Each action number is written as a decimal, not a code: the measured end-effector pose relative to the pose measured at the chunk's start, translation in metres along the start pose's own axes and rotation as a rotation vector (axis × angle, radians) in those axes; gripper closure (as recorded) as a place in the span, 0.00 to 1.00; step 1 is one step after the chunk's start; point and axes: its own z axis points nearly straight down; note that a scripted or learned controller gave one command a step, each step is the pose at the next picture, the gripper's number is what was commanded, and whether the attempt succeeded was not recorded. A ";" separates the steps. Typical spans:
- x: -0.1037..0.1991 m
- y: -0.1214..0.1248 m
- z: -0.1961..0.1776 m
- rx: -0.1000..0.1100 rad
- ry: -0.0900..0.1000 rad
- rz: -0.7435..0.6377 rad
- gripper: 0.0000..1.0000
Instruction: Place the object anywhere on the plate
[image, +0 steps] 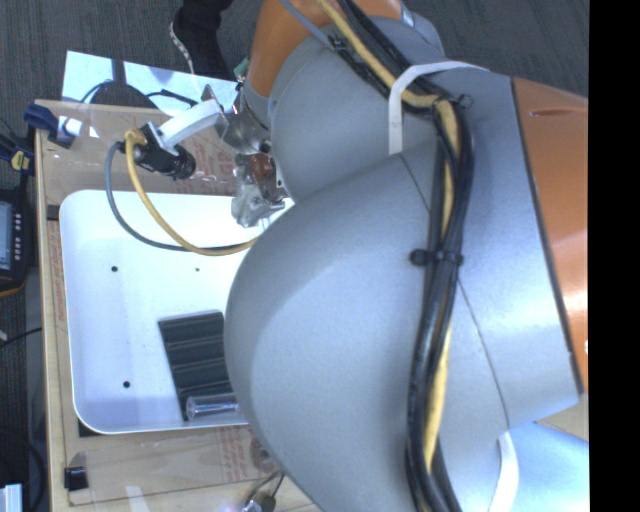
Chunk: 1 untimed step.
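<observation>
Wooden bench (170, 462) runs along the left and bottom edges of the view, on a dark carpeted floor, and carries a white bin (110, 320). The grey arm (400, 300) bulks across the middle and right, hiding much of the scene.

The pincer (255, 195) shows as a small metal tip at the bin's upper rim, poking out from behind the arm; whether it is spread or pressed together cannot be told, and nothing is seen in its grasp.

At about 6 o'clock from the pincer, well apart from it, a small shiny cylinder (212, 406) lies in the bin near the lower rim. It touches the lower end of a dark ribbed slab (195, 350), which lies flat on the bin floor at about 7 o'clock from the pincer.

Counted: one cylinder, one slab, one bin in sight, and three small dark dots on the bin floor. One yellow cable (180, 246) loops over the bin at 9 o'clock from the pincer, ending in one black plug (165, 160).
</observation>
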 end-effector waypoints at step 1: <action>-0.070 0.013 -0.066 0.006 -0.006 -0.172 1.00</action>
